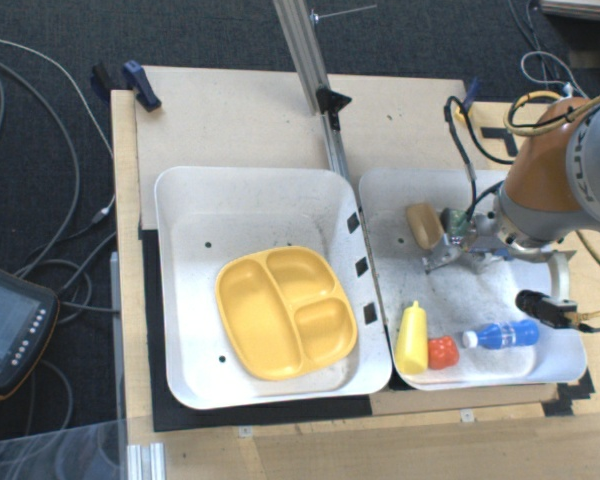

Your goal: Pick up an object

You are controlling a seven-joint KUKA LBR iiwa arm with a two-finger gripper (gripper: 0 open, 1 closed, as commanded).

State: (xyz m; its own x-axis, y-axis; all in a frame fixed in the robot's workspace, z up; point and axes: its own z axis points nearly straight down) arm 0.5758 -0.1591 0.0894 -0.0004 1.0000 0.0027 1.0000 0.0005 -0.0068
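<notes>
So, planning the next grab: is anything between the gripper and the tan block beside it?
Nothing visible: the gripper sits just below the tan rounded block, with bare floor of the right white bin between them.

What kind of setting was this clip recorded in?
Most likely a robotics lab bench: two white bins on a plywood bench top, loose cables on dark carpet, and a control pendant at the left.

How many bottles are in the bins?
2. A yellow bottle stands at the right bin's near-left corner, and a blue bottle lies along its near edge, right of a small red thing. The arm may hide more.
</notes>
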